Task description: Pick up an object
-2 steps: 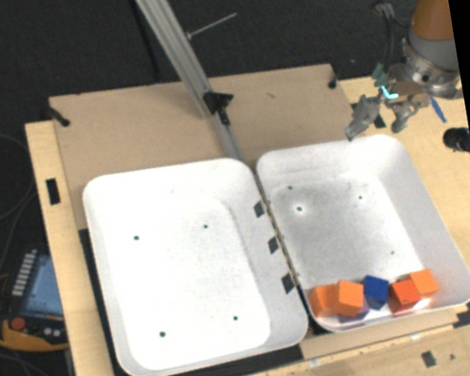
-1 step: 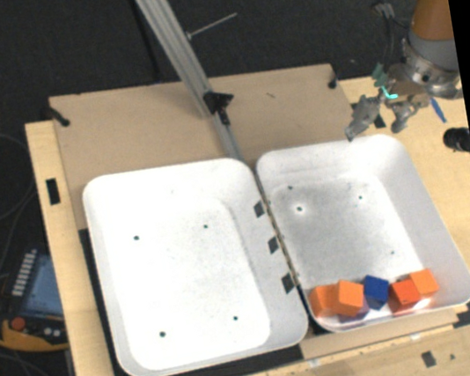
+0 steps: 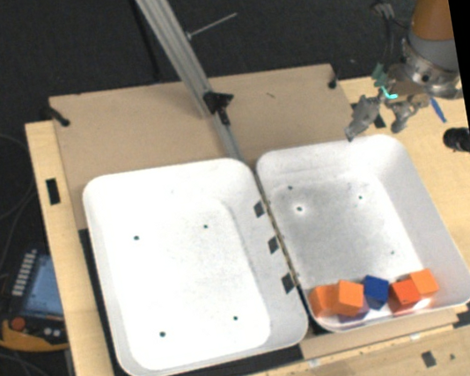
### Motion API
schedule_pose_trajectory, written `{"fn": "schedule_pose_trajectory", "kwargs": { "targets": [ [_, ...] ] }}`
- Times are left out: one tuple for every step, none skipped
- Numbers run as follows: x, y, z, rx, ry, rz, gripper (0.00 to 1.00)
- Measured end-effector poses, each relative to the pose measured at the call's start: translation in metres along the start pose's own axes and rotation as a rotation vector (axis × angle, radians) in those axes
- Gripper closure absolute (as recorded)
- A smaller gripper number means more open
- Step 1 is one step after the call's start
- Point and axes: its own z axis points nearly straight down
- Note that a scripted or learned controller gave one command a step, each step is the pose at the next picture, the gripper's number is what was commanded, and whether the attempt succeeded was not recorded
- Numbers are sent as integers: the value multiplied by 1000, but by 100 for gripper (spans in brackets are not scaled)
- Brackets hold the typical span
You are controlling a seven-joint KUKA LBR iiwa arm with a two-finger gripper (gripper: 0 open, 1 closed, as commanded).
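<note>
Two white bins, the left bin (image 3: 186,267) and the right bin (image 3: 359,206), faintly grey-speckled; orange blocks (image 3: 338,297) and (image 3: 411,289) flank a blue block (image 3: 376,289) at the right bin's near edge; tan bench (image 3: 291,93); grey arm (image 3: 431,25) banded orange.

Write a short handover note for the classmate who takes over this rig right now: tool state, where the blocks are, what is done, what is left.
Tool: open, holding nothing, above the far right corner of the right bin.
Blocks: all along the near edge of the right bin. An orange block, a blue block beside it, then another orange block. Something purple peeks out under the first orange one; too hidden to identify.
Done: nothing picked up yet.
Left: bring the tool across to the near edge, grasp one block and lift it.
</note>
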Motion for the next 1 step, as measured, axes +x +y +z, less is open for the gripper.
{"fn": "schedule_pose_trajectory", "kwargs": {
  "targets": [
    [0, 0, 0, 0, 0, -2, 0]
  ]
}}
